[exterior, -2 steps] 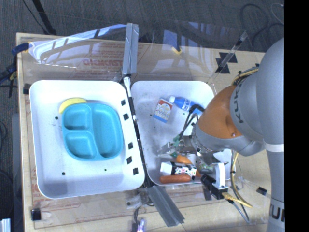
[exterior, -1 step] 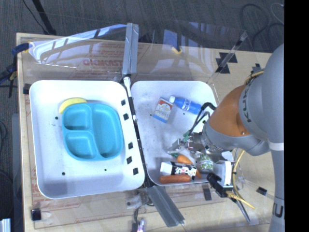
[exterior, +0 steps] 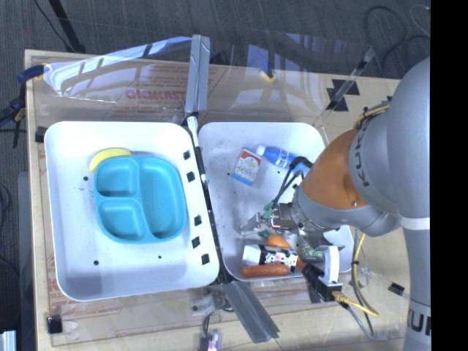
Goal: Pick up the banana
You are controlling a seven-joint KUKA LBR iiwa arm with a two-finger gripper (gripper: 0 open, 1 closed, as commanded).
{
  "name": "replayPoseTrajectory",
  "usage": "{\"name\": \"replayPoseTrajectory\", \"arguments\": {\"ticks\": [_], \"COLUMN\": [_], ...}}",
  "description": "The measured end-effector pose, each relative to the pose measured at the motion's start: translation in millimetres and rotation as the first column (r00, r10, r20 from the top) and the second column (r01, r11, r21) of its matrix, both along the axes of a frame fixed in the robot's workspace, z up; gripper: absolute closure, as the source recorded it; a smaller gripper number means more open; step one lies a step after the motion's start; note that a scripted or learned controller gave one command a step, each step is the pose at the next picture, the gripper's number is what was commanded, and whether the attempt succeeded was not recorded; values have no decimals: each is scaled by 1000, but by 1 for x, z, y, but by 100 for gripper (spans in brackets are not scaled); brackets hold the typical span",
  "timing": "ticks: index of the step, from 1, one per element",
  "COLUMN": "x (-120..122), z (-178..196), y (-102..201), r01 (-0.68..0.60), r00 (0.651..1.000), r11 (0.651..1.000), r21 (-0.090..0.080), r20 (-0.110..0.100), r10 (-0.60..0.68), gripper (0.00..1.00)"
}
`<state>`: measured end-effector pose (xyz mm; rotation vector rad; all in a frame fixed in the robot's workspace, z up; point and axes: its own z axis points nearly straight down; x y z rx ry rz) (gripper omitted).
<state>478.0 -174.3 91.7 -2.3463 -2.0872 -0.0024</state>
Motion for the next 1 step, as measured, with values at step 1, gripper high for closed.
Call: {"name": "replayPoseTrajectory", "arguments": {"ticks": [1], "x": [2], "z": [10], "y": [1], "r01": [-7], "r00": [1000], "r11": [1000], "r21": [0], "r20": [2], "r10": [7], "gripper": [100]}}
